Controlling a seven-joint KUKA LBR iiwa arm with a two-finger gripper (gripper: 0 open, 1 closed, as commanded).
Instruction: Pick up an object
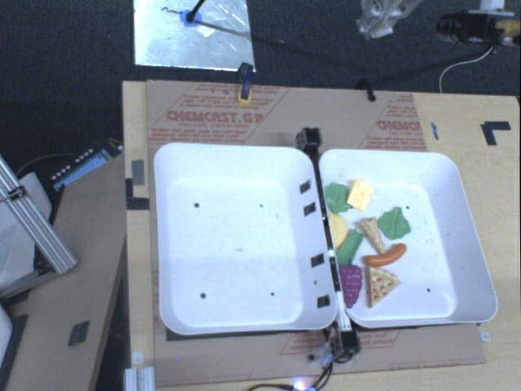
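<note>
1. Above the far edge of the bench, the pale two-finger gripper (383, 15) hangs well apart from both bins; whether its jaws are open or closed cannot be told.
2. Toy foods cluster by the right white plastic bin's (456, 218) left wall: a yellow cheese cube (360, 194), green leaves (396, 222), an orange sausage (384, 257), purple grapes (351, 283).
3. The left white bin (228, 243) sits alongside, touching it.

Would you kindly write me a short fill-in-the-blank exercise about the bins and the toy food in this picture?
1. All the toy food lies in the ____ bin.
2. The cheese cube is coloured ____.
3. The sausage lies directly above the ____ slice in the image.
4. The claw hangs beyond the bins' ____ edge.

Missing words: right; yellow; pizza; far
</note>
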